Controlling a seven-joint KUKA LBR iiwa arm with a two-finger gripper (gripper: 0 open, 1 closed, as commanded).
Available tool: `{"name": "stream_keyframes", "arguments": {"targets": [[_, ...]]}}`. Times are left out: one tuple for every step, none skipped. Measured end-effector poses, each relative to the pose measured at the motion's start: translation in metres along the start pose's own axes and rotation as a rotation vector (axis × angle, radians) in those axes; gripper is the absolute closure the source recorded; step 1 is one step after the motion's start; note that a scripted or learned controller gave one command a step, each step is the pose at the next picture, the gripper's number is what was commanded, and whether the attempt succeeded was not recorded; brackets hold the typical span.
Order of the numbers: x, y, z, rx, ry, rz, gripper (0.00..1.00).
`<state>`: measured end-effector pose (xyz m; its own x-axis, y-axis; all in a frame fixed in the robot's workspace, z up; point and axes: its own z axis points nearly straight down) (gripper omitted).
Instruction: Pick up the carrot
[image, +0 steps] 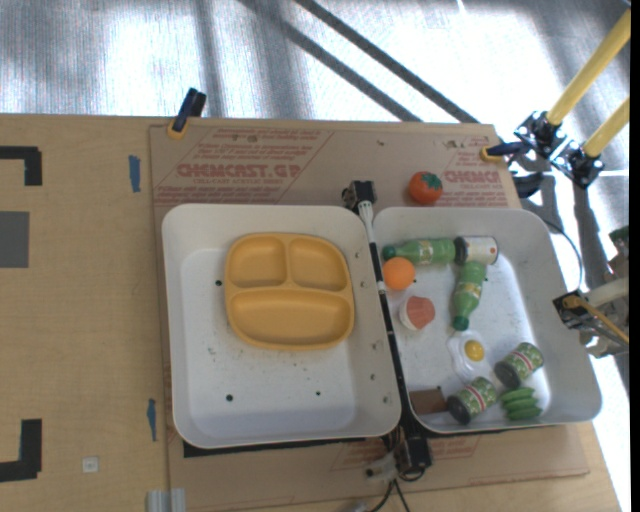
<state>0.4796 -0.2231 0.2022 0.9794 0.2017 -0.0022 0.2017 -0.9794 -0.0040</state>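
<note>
How my claw stands I cannot tell. My likeliest carrot is the orange-red piece (418, 312) at nine o'clock in the right bin (560, 262), though I'm not sure of it. The orange ball (399, 273) at its eleven o'clock or the green bottle (466, 295) at its three could be grabbed by mistake. The cardboard (240, 170) reads "CHEMCAST".

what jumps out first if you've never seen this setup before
The yellow plate, split into three compartments, sits in the left bin and dominates the scene. The right bin is a jumble of toy food: two green bottles near its top, an orange ball by the divider, a fried egg and two cans lower down. A small tomato lies outside on the cardboard above that bin.
</note>
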Motion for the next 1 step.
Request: {"name": "stream_keyframes", "arguments": {"targets": [[-0.0007,-0.0001,0.0129,0.001,-0.001,-0.028,1.00]]}}
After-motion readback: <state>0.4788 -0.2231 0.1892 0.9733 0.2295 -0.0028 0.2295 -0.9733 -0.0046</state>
